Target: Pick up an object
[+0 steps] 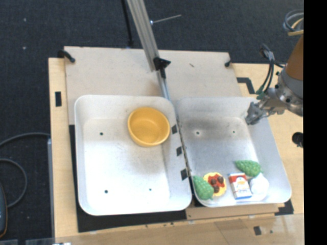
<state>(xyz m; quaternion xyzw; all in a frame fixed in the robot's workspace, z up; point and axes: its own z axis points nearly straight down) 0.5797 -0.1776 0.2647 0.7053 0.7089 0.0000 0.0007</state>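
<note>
bowl (pixel 148 126) round, yellow, smooth; bins (pixel 92 152) shallow, white.

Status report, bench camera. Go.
Gripper at right bin's far right edge, nothing between fingers. Small items clustered in near corner, red-white carton among them. Yellow bowl in left bin.

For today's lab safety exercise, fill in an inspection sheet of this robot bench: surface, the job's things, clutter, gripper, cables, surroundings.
Surface: wooden bench bearing a left bin and a right bin, both scuffed grey.
Job's things: yellow bowl in the left bin; in the right bin's near corner, two green pieces, a yellow and red toy, a small carton and a white item, bunched together.
Clutter: nothing seen.
Gripper: gripper at the right bin's far right edge, away from the items.
Cables: dark cables by the arm; another on the floor.
Surroundings: dark carpet; metal rail.
</note>
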